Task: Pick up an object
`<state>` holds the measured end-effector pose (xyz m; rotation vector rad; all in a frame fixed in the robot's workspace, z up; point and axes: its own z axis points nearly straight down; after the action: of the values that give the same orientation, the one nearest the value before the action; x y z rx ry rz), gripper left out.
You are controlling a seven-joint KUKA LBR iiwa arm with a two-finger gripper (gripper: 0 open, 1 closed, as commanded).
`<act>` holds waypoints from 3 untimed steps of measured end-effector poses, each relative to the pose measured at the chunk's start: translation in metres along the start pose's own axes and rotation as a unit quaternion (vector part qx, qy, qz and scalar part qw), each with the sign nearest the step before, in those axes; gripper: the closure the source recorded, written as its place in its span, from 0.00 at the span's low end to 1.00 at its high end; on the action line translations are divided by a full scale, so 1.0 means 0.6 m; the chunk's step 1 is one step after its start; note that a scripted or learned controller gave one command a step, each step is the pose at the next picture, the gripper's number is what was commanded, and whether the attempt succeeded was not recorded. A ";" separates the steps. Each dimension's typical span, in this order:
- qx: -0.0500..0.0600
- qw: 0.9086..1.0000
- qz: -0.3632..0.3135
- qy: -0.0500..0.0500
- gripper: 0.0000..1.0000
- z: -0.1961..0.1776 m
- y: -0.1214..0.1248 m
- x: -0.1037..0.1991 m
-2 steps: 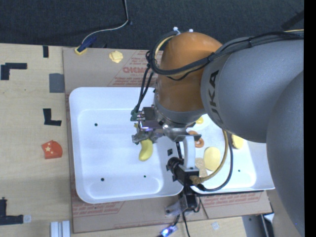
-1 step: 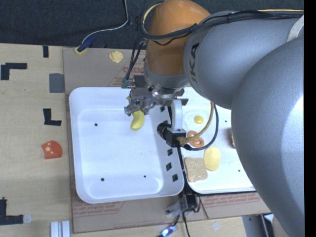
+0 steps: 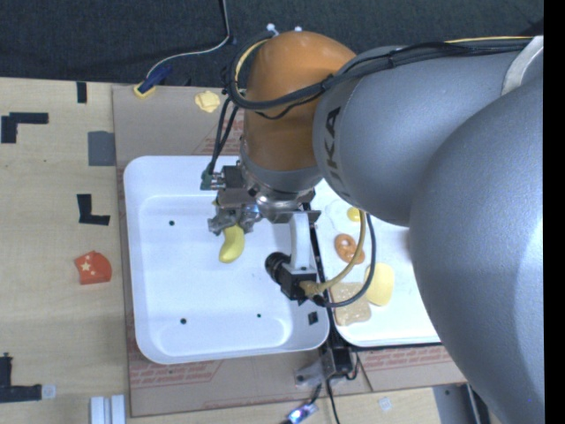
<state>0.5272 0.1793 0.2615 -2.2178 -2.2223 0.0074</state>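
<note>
We saw the grey arm with its orange wrist band reaching in over the left shallow white plastic bin [image 3: 159, 325], with the 2-finger gripper [image 3: 231, 222] down at the small yellow banana-shaped toy [image 3: 231, 247]. That toy sat in the middle of the left bin, near its upper half, and its upper end ran up under the dark gripper body. Whether the gripper was spread or closed, and whether it had any hold on the toy, we could not tell, because the wrist hid that contact.

We judged the toy to be light and probably hollow plastic or soft rubber, smooth enough to slip out of a weak pinch, yet not fragile. Its long axis ran roughly up and down in the view, leaning slightly so the lower end pointed toward the bottom left. The best hold, in our judgement, was across the narrow width near mid-length, squeezing at right angles to that axis.

In the right white bin [image 3: 397, 334] lay an orange ring-shaped piece [image 3: 347, 247], a pale yellow rounded piece [image 3: 380, 285] and a tan flat piece [image 3: 350, 314]. A red object [image 3: 93, 268] rested on the wooden bench [image 3: 53, 325], well apart from both bins.
</note>
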 end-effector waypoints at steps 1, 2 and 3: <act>-0.002 1.000 0.000 0.001 1.00 -0.102 -0.034 -0.013; -0.002 1.000 -0.001 0.001 1.00 -0.188 -0.075 -0.011; 0.003 1.000 0.003 -0.001 1.00 -0.041 -0.075 -0.086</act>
<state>0.4823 0.1277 0.2862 -2.2236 -2.2133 0.0174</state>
